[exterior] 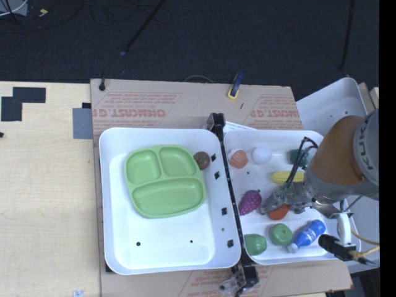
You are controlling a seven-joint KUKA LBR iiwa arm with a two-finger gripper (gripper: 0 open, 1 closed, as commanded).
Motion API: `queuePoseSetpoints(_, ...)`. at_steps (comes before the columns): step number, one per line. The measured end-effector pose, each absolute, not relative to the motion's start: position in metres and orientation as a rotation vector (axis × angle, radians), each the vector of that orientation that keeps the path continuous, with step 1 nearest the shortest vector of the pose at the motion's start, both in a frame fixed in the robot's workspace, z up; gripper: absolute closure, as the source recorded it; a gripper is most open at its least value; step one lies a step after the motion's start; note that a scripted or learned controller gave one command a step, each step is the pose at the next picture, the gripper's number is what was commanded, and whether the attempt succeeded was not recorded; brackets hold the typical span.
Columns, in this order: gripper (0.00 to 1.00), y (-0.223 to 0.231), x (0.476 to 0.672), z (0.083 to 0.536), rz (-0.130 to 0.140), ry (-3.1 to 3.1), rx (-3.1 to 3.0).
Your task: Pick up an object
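Observation:
The right bin (312, 260) holds several small objects: a purple grape bunch (250, 201), a small red object (279, 213), a yellow piece (287, 177), an orange-pink piece (239, 159), a white ball (262, 155), two green fruits (281, 234) (255, 244) and a blue bottle (306, 234). My gripper (276, 203) is low in this bin. It sits directly over the red object, just right of the grapes. The arm's body hides part of the red object and the bin's right side.
The left bin (117, 228) holds a green divided plate (164, 180), with a brown ball (202, 159) at its upper right. A black divider (226, 184) runs between the bins. A dark green item (297, 157) lies beside the arm's cable.

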State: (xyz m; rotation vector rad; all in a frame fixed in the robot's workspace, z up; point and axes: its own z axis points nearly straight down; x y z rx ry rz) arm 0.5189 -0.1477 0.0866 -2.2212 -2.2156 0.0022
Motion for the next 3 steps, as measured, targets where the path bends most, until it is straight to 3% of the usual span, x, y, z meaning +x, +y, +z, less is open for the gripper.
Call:
queuePoseSetpoints(1,1.0,-0.15,0.519,0.098,0.001,-2.208,-2.23)
queuePoseSetpoints(3,1.0,-0.144,0.526,0.215,-0.002,-2.223,-2.222)
